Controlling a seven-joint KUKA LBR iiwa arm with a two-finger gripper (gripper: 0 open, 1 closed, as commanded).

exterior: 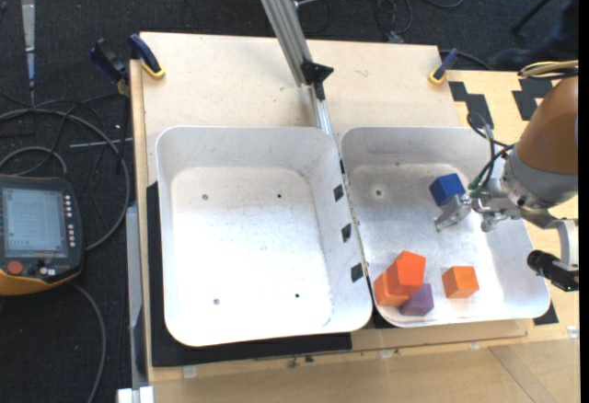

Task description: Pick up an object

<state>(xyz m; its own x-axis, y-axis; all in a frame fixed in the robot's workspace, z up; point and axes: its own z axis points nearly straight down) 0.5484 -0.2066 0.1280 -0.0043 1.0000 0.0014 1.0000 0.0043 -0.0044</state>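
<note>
The arm [552,148] reaches in from three o'clock, its pincer [454,213] low over the right bin [405,153]. Whether it is open or closed, I cannot tell. A blue cube [447,188] sits touching it at twelve o'clock. Toward six o'clock lie two orange blocks [403,277] [460,282] and a purple one [419,301], matte and hard-edged on smooth white plastic.

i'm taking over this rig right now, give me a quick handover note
Gripper: low in the right bin, right beside the blue block; whether it grips the block cannot be told.
Objects: all in the right bin. Blue block near the middle; large orange block, purple block and small orange block grouped near the front edge.
Done: arm has reached into the bin.
Left: secure a grasp and lift an object.
</note>
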